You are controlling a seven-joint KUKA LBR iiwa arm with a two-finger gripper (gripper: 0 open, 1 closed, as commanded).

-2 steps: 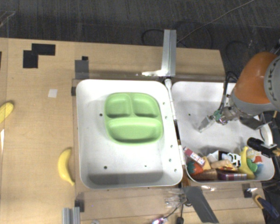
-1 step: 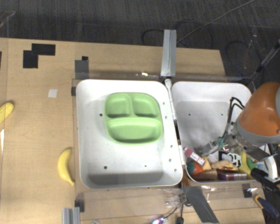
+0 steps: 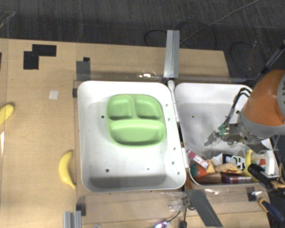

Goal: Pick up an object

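Note:
Several small objects lie heaped along the near edge of the right bin (image 3: 199,103): a red-and-white packet (image 3: 199,160), a brown item (image 3: 210,177), a white-and-black item (image 3: 235,161) and a yellow piece (image 3: 249,158). My gripper (image 3: 219,136) hangs over the right bin just above and behind this heap, below the orange band (image 3: 266,106) of the arm. The wrist body hides its tips, and I see nothing clearly held.
The left bin (image 3: 92,127) holds a green sectioned plate (image 3: 134,119). On the bench to the left lie a banana (image 3: 65,169) and a yellow corn cob (image 3: 1,118). A metal post (image 3: 172,53) stands behind the divide between the bins. Cables run at the back right.

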